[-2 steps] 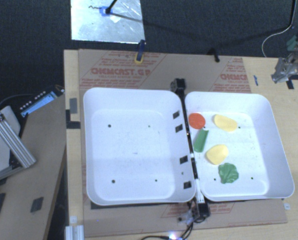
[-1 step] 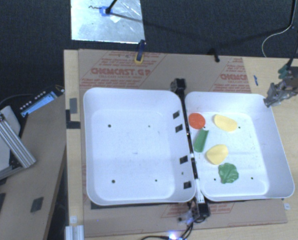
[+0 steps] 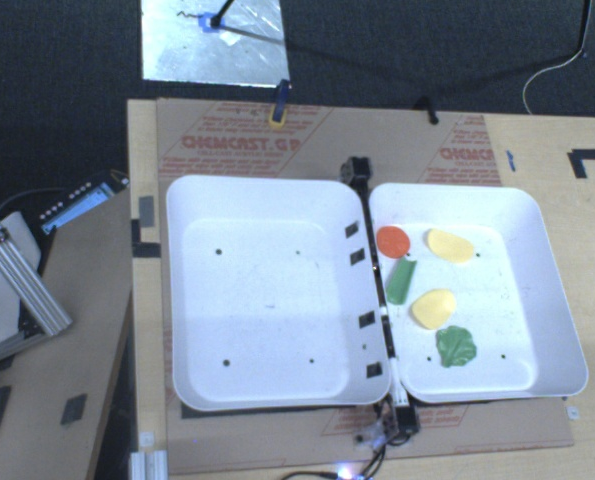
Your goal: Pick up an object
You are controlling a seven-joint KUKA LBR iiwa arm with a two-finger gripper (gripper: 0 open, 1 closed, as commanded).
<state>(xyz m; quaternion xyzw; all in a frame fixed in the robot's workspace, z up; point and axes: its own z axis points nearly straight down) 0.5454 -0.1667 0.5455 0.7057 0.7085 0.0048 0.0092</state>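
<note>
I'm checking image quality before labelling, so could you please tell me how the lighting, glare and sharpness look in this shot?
In the camera view the lighting is even and soft; the white bins look bright with faint shadows; the foil-like sheet at the top shows glare; the whole frame is slightly soft, so the red disc, yellow pieces and green leafy piece lack fine detail.

open access from above — five small pieces (image 3: 432,293) clustered in right bin (image 3: 547,268)

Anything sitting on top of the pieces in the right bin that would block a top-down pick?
Nothing visible. The orange disc, green stick, two yellow pieces and green leafy piece lie flat in the right bin, uncovered. Disc and stick sit close together near the bin's left wall.
</note>
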